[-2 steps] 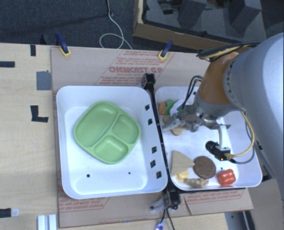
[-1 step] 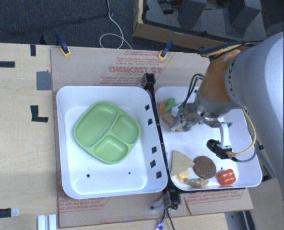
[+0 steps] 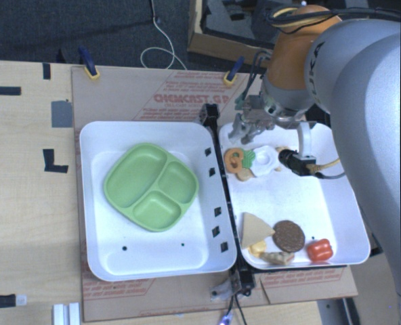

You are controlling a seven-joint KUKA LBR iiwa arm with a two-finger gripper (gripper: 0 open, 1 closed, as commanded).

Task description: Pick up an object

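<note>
My gripper (image 3: 245, 134) hangs over the far left corner of the right bin (image 3: 292, 198), just above a small brown pretzel (image 3: 235, 160) and a white and green piece (image 3: 260, 160). Its two fingers stand slightly apart and open, with nothing between them. Along the bin's near edge lie a pale cheese wedge (image 3: 254, 227), a round dark cookie (image 3: 289, 235), a red tomato (image 3: 320, 250) and some small beige bits (image 3: 269, 255).
The left bin (image 3: 93, 202) holds a green divided plate (image 3: 152, 186). A black divider strip (image 3: 217, 181) runs between the bins. The grey arm with its orange band (image 3: 297, 53) covers the right bin's far right side, and a cable (image 3: 309, 164) trails off it.
</note>
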